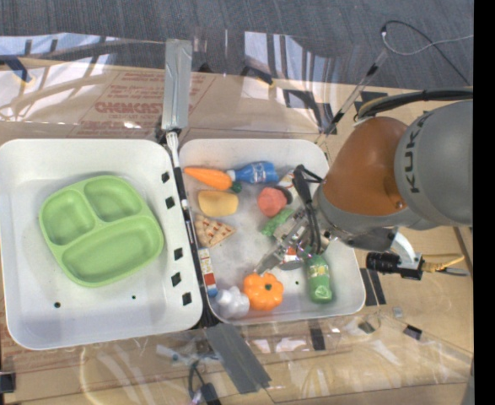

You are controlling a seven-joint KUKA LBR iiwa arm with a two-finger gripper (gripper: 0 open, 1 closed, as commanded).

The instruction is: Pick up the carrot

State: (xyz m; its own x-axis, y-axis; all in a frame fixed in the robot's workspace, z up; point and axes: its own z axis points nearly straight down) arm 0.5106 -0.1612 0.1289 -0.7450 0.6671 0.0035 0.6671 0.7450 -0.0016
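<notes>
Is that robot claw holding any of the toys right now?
No, nothing sits between the fingers of the gripper. It hangs over the right bin, apart from the carrot.

Bright even light, glare streaks, slightly soft

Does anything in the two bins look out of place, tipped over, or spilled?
Nothing looks spilled or broken. The toy foods lie loosely jumbled in the right bin. The green bottle lies on its side near the claw, and the carrot lies flat at the far left corner. The green plate sits flat, slightly askew, in the left bin.
</notes>
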